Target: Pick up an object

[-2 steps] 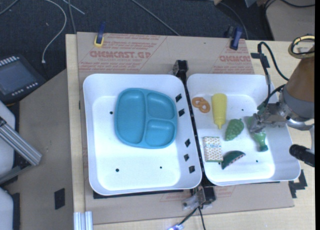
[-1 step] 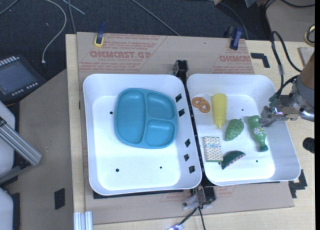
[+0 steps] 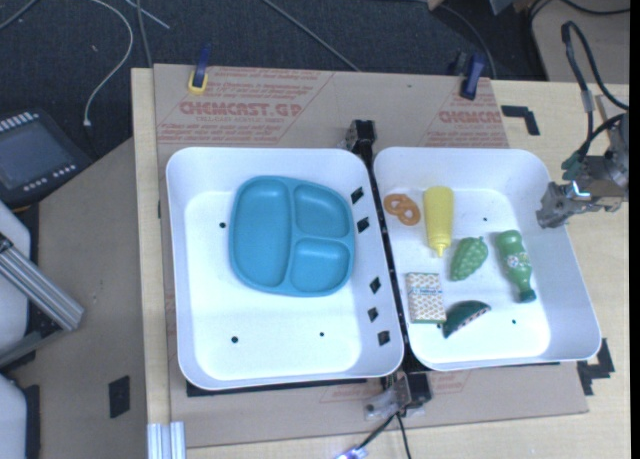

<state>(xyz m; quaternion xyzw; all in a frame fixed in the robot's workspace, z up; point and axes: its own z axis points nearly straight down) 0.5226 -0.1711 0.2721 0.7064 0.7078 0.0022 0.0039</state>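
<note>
The right white bin [image 3: 560,277] holds several small objects. A brown pretzel [image 3: 403,208] lies at its back left, with a yellow bottle [image 3: 438,218] beside it. A green bumpy piece [image 3: 468,258] lies in the middle and a green bottle [image 3: 516,264] to its right. A patterned square packet [image 3: 425,296] and a dark green piece [image 3: 464,316] lie toward the front. My gripper [image 3: 572,197] hangs over the bin's right rim, apart from all the objects and to the right of the green bottle.
The left white bin [image 3: 200,317] holds a blue divided plate [image 3: 292,236]. A black clip strip [image 3: 374,247] runs between the bins. Cardboard [image 3: 240,102] lies behind them, with cables on the floor beyond.
</note>
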